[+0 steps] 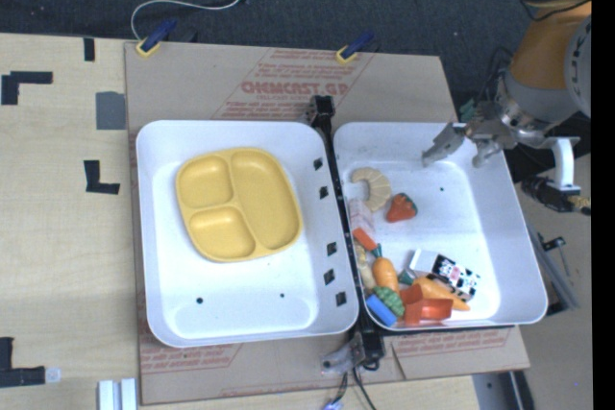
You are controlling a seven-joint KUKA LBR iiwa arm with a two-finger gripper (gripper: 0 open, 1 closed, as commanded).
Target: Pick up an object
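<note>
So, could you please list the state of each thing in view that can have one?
Two-finger gripper: open, holding nothing, above the right bin's top edge.
Yellow three-compartment plastic plate: flat in the left white bin.
Red toy strawberry: lying loose in the right white bin.
Pale croissant-shaped toy: lying beside the strawberry.
Mixed toy pile: heaped in the right bin's lower corner.

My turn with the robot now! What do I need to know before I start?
Gripper: open, holding nothing, above the top right corner of the right bin.
Toys: a strawberry and a pale croissant lie mid-bin; a heap of small toys sits in the bin's near part.
Left bin: holds a yellow divided plate.
Done: nothing picked up yet.
Left: go down, grab one toy, lift it.
</note>
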